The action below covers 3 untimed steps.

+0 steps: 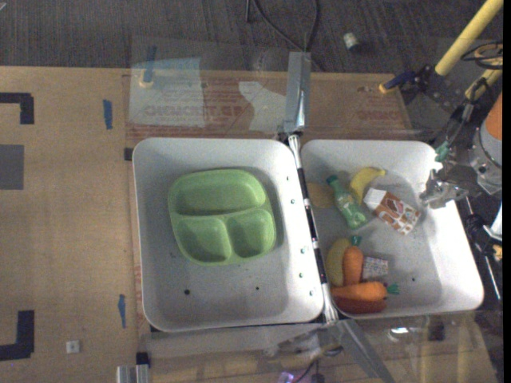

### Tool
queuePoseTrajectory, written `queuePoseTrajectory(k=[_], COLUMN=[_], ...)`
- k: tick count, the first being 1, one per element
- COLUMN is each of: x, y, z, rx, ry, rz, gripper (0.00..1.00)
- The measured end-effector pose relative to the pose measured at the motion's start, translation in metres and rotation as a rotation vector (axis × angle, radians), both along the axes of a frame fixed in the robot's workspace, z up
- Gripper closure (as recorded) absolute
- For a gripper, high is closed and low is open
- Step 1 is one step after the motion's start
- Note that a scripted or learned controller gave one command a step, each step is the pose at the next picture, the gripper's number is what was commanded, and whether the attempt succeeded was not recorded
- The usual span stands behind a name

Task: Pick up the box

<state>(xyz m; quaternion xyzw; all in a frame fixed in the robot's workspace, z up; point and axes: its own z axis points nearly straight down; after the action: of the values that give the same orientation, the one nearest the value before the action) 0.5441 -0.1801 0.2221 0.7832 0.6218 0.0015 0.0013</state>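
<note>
Box not yet grasped; gripper poised at the right bin's edge.

The box (pixel 395 211) (a small carton, brown and white print, flat-faced) is seen lying in the upper middle of the right bin (pixel 455 282), its long axis slanted from upper left to lower right. It lies just to the left of the gripper (pixel 438 191), slightly lower in the view. Nothing is seen held; how far the gripper is open cannot be told. A glossy green bottle (pixel 346 202) and a yellow banana (pixel 365 179) are set beside the box.

Even soft light; slight overall blur
</note>
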Motion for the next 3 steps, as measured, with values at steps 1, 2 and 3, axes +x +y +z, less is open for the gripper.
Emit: queuePoseTrajectory(k=[1, 2, 3], x=[0.037, 0.003, 0.049], y=[-0.029, -0.018, -0.023], z=[0.096, 0.035, 0.150], rx=[-0.001, 0.001, -0.001], ry=[0.002, 0.006, 0.002], rz=[-0.203, -0.191, -0.233], gripper=[1.00, 1.00, 1.00])
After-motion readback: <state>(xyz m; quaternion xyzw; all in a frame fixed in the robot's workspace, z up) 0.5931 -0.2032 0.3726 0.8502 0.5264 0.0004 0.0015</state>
